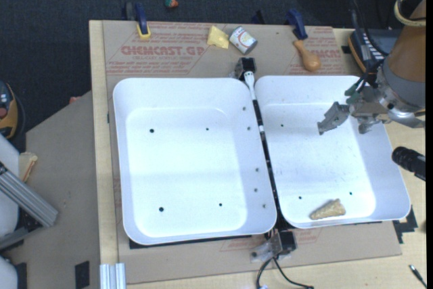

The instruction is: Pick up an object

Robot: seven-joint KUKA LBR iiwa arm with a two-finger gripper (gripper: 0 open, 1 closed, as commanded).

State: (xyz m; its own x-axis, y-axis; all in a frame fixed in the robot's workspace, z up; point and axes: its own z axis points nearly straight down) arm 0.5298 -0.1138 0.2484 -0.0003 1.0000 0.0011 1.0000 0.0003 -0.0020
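Note:
A tan wedge-shaped object (328,210) lies near the front edge of the right bin (298,152). My gripper (348,120) hangs over the back right part of that bin, well behind the wedge. Its fingers (331,120) are spread open with nothing between them. The left bin (135,105) has no objects in it.
Behind the bins on the board lie a yellow piece (218,38), a small white-and-grey block (242,40) and a wooden-handled tool (306,55). A black-tipped stick (247,70) rests at the back of the seam between the bins. Blue clamps (141,19) hold the board's back edge.

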